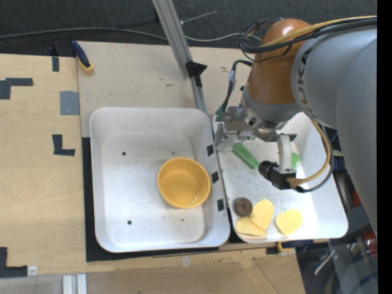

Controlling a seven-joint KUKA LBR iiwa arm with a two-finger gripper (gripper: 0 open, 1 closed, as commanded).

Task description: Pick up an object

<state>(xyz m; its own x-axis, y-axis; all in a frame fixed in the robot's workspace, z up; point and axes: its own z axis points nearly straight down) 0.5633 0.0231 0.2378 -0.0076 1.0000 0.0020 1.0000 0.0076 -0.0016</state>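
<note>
On the left sits a shallow white plastic bin (110, 164). Inside it, a bit right of the middle, stands a round yellow plastic bowl (184, 182), open side up.

Just to the right is a second shallow white bin (321, 216), touching the first along their shared edge. Near its front left corner lies a small round brown thing (243, 206). Right beside it are three flat pale yellow pieces: a heart-shaped one (263, 214) lying over the edge of a flatter one (247, 227), and a rounder one (288, 222) a little apart to the right. Higher up in this bin lies a long green stick-shaped thing (246, 156), tilted. Another small bit of green (296, 160) peeks out beside the arm.

The big grey arm with the orange band (278, 60) hangs over the right bin. Its metal two-finger gripper (236, 132) is low over the bin's back left part, just above the top end of the green stick. Whether it is open or closed cannot be seen, and nothing can be seen held in it.
</note>
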